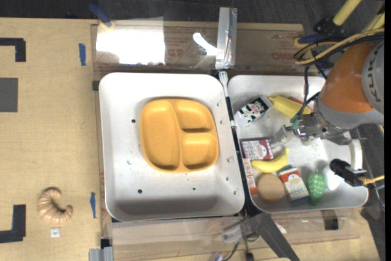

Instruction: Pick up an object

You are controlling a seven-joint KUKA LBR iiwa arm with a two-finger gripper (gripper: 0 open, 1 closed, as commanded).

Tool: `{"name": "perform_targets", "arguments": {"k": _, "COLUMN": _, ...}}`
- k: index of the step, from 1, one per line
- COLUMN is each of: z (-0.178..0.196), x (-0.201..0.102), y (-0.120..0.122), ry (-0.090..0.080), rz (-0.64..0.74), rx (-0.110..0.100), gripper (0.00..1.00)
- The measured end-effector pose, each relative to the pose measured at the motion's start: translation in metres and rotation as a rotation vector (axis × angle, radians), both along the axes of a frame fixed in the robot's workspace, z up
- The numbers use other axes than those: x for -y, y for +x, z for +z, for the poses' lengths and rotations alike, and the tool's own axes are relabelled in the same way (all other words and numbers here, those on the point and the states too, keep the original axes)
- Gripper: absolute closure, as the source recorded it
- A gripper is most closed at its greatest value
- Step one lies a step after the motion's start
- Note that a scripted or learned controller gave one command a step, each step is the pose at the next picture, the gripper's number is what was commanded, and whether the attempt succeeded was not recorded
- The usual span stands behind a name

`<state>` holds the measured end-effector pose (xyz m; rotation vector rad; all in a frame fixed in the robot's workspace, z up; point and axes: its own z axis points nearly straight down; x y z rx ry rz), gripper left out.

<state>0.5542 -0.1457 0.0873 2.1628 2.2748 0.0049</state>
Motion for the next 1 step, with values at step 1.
{"name": "perform_targets", "arguments": {"k": 1, "z": 0.0007, "x": -0.0378, "y": -0.0421, "ry": -0.001, "rz": 0.02, "rx": 0.002, "gripper": 0.0}}
